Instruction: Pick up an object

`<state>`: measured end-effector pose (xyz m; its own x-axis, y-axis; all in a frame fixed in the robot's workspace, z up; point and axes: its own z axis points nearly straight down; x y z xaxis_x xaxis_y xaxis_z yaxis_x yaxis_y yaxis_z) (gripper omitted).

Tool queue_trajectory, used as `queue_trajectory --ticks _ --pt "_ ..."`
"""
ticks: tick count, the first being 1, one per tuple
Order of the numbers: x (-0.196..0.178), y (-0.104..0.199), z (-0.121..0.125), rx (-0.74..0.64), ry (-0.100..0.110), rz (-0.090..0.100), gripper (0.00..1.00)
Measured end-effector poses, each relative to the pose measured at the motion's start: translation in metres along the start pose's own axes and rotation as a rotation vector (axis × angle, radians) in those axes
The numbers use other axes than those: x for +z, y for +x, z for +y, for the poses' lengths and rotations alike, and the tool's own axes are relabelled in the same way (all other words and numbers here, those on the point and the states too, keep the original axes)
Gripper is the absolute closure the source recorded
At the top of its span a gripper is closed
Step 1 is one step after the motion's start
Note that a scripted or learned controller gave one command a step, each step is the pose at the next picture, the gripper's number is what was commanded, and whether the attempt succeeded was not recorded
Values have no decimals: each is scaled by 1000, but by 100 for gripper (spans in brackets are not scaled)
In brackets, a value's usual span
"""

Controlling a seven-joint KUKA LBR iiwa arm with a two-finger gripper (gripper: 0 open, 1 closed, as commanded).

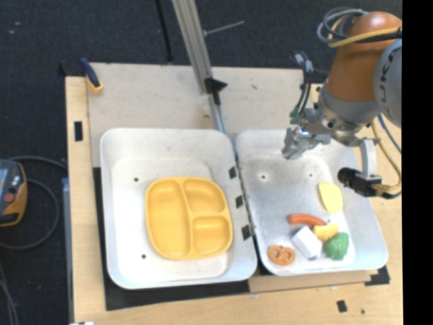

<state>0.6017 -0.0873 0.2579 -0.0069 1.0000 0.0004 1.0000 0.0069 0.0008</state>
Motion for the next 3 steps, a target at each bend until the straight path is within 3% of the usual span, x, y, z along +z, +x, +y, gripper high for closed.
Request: queue_trajectory --ticks 3 --pt "31 144 59 0 -1 0 100"
